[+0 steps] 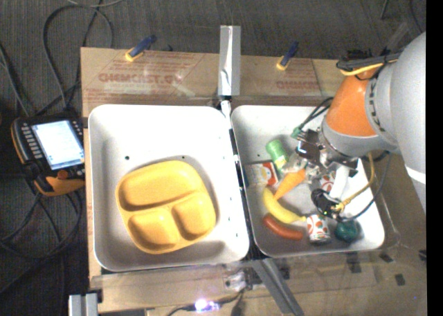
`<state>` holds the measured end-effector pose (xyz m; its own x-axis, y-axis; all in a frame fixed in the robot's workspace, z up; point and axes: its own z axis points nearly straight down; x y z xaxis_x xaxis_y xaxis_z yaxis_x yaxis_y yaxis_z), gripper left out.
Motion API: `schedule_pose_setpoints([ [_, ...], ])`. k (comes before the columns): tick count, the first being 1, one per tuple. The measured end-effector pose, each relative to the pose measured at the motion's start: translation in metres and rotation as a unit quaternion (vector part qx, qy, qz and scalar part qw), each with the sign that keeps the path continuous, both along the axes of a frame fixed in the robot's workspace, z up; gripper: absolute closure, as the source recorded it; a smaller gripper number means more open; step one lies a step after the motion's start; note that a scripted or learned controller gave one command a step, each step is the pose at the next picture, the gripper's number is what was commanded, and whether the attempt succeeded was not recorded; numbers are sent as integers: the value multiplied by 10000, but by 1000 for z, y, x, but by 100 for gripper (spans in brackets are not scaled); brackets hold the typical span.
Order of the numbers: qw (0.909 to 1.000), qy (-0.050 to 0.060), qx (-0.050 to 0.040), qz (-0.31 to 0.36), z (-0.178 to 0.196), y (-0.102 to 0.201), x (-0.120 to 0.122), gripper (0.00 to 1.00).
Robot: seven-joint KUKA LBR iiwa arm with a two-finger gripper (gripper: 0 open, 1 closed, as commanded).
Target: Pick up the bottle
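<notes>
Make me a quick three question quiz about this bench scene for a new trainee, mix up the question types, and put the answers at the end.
1. True or false: the yellow tray lies in the right bin.
2. Multiple choice: what lies directly beside the banana, toward the bin's front edge? A) a sausage B) a spoon C) a sponge
3. Fill in: the arm's band just above the wrist is coloured ____.

Key
1. False. It lies in the left bin.
2. A, the sausage.
3. Orange; the arm reaches over the right bin, its tool among the toys near the carrot.
</notes>
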<state>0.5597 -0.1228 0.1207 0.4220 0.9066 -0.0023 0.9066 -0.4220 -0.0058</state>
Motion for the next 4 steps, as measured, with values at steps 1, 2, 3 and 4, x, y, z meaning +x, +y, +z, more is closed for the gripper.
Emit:
schedule_pose_setpoints([
  [1,10000,14,9,0,-1,0,-1,0],
  [2,9876,7,1,1572,91,-84,42,0],
  [3,9876,7,2,1572,91,-84,42,0],
  [4,9951,15,14,989,-5,-38,95,0],
])
